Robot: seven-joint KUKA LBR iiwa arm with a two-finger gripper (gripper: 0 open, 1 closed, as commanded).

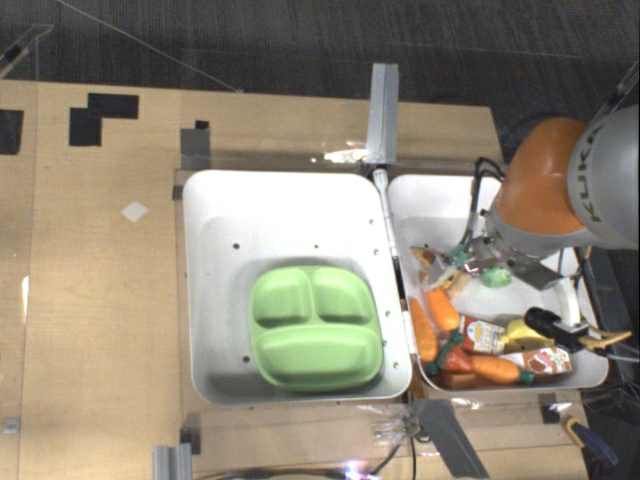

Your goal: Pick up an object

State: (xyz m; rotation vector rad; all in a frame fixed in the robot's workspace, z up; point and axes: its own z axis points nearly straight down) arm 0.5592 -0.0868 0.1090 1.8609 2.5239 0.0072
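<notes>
Camera view. Two bins sat side by side on the tabletop [90,288]. The left bin [225,218] held a green tray [315,326] and nothing else to pick. The arm [545,188] reached in over the right bin [430,213], with the gripper [476,258] low above its middle. Whether it was open or closed could not be told; the wrist hid it, and nothing could be seen in its hold.

Candidates for the pick were all in the right bin. A small green toy [496,277] lay just beside the gripper. A carrot [443,311] sat nearer the divider, with a bottle [484,336] and a banana [522,330] touching each other toward the front wall.

Risks, as judged:
- The green toy looked small and rounded, so it could squirt sideways if the closing came off-centre.
- The front pile was packed tight. A descent there might catch two pieces, or wedge against one and lift none.
- The carrot lay close to the divider wall, where a collision seemed likely.
</notes>
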